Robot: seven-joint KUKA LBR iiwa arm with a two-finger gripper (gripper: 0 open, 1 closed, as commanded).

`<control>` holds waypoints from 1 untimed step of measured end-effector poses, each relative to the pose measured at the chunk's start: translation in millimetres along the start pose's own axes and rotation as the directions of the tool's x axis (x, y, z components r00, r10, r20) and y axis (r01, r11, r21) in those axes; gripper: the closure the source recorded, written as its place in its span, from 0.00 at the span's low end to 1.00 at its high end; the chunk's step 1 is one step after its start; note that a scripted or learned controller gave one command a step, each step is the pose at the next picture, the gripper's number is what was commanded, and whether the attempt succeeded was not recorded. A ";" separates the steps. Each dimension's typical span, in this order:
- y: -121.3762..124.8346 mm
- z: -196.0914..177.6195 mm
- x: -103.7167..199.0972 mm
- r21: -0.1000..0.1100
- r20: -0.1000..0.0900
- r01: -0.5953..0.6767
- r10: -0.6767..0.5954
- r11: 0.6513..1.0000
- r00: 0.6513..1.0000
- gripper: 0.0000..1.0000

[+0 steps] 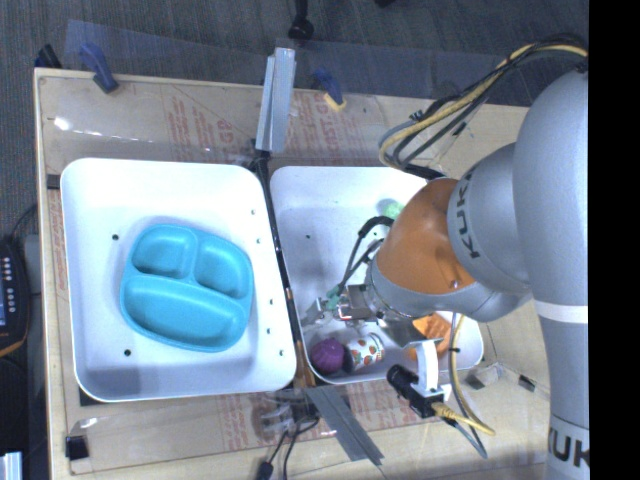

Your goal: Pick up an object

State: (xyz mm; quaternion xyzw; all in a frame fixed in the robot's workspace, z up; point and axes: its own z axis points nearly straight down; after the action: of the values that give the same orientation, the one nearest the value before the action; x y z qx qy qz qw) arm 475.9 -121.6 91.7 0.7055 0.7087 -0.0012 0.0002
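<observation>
Your inventory: the arm (520, 208) bears "KUKA" in dark letters on its orange band and again low on its grey body. Its end effector (335, 308) sits low in the right bin (310, 208); whether it is clenched or released, you cannot tell. Just beside it lie a purple object (327, 354) and a patterned cup (365, 351). The left bin (90, 198) holds a blue divided tray (187, 286).

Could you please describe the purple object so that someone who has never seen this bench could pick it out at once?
Start with the right-hand white bin, the one the grey and orange arm hangs over. Go to its near edge, close to the divider between the two bins; the purple object lies there. It is round and plain dark purple, whereas the small object touching its right side is pale with coloured spots.
</observation>
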 end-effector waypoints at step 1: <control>0.0 -9.1 1.0 0.002 0.000 0.007 -0.007 1.000 1.000 1.00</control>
State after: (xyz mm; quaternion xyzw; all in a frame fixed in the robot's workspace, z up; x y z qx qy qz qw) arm 475.9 -120.6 100.8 0.7032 0.7110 -0.0019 -0.0008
